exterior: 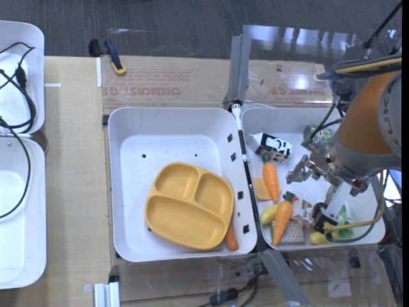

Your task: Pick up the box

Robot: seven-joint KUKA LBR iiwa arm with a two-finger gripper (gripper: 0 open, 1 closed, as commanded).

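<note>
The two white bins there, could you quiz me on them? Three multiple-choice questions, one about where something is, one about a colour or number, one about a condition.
1. Where does the divided plate lie?
A. left bin
B. right bin
C. on the bench outside the bins

2. What colour is the plate?
A. blue
B. yellow
C. red

3. How does the plate lie?
A. stood on edge
B. upside down
C. flat, compartments facing up

Answers:
1 A: it rests on the floor of the left bin, while the arm hangs over the right bin.
2 B: its whole surface is yellow.
3 C: all three hollow sections show from above.
</note>
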